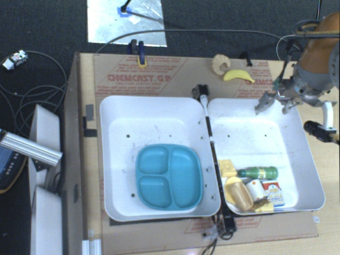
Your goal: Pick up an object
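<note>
Clutter is the main hazard from here. Seen from above, every pickable item in the right bin (pixel 297 137) sits packed into its near left corner: a green bottle (pixel 258 172) lying on its side, a tan cup-like piece (pixel 239 194) just below it, a small red-and-white carton (pixel 273 192) beside that, and yellow pieces (pixel 227 168) against the divider. They touch or overlap, so a descent there could land on two things at once, push them into the bin wall, or close on a rounded side; the bottle in particular looks likely to roll away. The corner walls also leave little room for the fingers on that side.

The left bin (pixel 119 116) holds a blue divided plate (pixel 169 176), flat and wide, which I judge a poor target for a two-finger grip. A banana (pixel 238 76) and a pale round object (pixel 221 64) lie on the worktop (pixel 175 73) behind the bins.

The tool (pixel 276 102) hangs above the far right corner of the right bin, well apart from the pile, its fingers spread and holding nothing. The arm comes in from the right, wrist angled down and leftward.
</note>
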Action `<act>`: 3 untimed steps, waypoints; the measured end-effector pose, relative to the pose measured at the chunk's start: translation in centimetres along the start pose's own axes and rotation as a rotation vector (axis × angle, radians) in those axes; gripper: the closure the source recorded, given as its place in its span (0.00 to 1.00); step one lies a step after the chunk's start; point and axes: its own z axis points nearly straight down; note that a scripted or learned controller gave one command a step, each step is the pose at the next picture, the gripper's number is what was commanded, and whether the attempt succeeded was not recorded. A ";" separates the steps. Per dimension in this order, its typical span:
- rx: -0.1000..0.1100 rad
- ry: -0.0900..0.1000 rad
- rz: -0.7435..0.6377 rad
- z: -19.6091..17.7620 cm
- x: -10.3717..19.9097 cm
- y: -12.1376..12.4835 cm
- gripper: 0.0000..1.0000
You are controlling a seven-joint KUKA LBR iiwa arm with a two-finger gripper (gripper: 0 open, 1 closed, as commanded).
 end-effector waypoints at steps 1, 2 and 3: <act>0.006 0.002 0.002 9.7 -3.4 -7.3 0.00; 0.005 0.002 0.004 2.9 -3.4 -14.0 0.00; 0.004 0.002 0.000 3.3 -3.4 -5.5 0.00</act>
